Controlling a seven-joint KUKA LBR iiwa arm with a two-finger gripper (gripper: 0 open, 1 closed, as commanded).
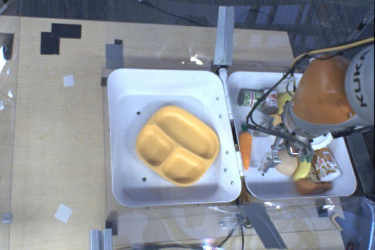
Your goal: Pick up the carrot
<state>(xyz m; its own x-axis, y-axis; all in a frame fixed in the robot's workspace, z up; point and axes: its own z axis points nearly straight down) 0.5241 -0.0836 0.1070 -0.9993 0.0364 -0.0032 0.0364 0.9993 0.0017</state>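
Orange carrot [245,150] (yellow plate [177,144], seemingly)

A yellow plastic plate with three compartments [177,144] lies in the middle of the left shallow white bin [126,184]. In the right shallow white bin [255,187] are a green-labelled tin can [253,97] lying on its side, a yellow banana [302,169], a red-and-white snack packet [326,165] and a brown rounded item [309,187], crowded near one another.

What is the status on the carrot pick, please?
Gripper low in right bin, beside carrot, nothing visibly held. Carrot lies along bin's left wall. Can and banana nearby.
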